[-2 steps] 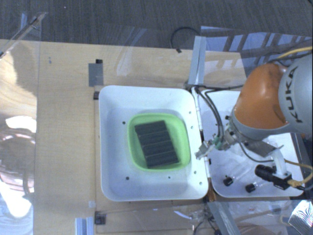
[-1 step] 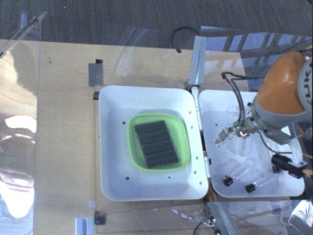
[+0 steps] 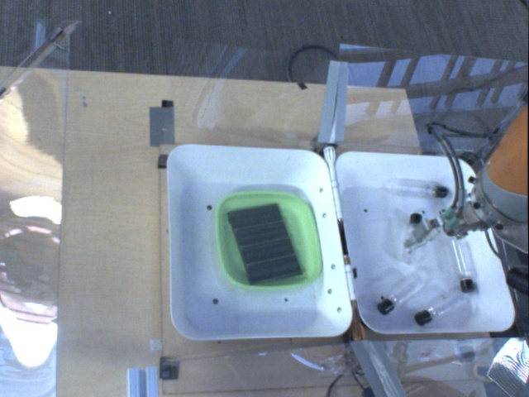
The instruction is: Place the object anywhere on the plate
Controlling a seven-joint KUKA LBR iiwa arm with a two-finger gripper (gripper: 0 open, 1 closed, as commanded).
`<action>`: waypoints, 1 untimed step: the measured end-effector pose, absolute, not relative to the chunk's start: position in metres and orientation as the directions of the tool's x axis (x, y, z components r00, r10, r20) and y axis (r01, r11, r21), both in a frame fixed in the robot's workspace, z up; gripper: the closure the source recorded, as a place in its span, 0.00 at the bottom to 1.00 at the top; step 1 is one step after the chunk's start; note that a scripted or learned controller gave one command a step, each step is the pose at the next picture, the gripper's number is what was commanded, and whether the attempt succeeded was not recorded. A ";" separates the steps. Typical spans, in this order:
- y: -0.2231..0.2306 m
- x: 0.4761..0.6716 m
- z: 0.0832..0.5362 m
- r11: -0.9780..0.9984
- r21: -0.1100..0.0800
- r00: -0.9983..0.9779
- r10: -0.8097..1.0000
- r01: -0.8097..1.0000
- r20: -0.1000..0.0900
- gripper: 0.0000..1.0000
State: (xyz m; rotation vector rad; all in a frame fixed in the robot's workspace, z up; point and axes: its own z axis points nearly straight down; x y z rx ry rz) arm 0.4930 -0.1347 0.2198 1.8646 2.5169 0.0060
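With the gripper (image 3: 449,222) low in the right bin (image 3: 364,180) among clear black-capped tubes (image 3: 413,190), jaws' state impossible to tell, a slick tube could slip or roll away before reaching the green plate (image 3: 225,222) in the left bin (image 3: 190,180)

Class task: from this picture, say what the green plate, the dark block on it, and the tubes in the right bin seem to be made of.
Plate: probably plastic, smooth, uniform lime green with a soft sheen. Block: matte dark grey, ribbed; perhaps rubber or foam, hard to tell. Tubes: clear plastic or glass, see-through, with black caps.
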 end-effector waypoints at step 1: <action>-0.206 0.489 0.244 0.317 0.008 -0.317 0.949 0.949 -0.007 0.00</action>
